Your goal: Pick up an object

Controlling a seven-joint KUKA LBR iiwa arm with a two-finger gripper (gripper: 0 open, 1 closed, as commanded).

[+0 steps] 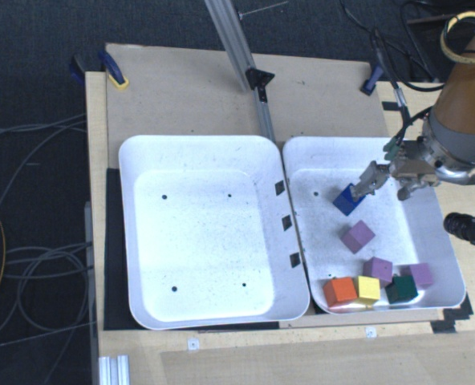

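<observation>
My gripper (383, 189) hangs over the upper part of the right bin (302, 155), fingers spread open with nothing between them. A blue block (347, 200) lies tilted just at the tip of the left finger (368, 182), outside the gap; I cannot tell whether they touch. A purple block (358, 236) rests below it in the bin's middle. Along the bin's front edge lie an orange block (341, 290), a yellow block (368, 289), a dark green block (400, 289) and two more purple blocks (378, 268) (420, 274).
The left bin (133, 215) stands beside the right one, with small black clips (286, 221) on the shared rim. A slanted metal pole (231, 30) rises behind the bins. Cables lie on the floor at left.
</observation>
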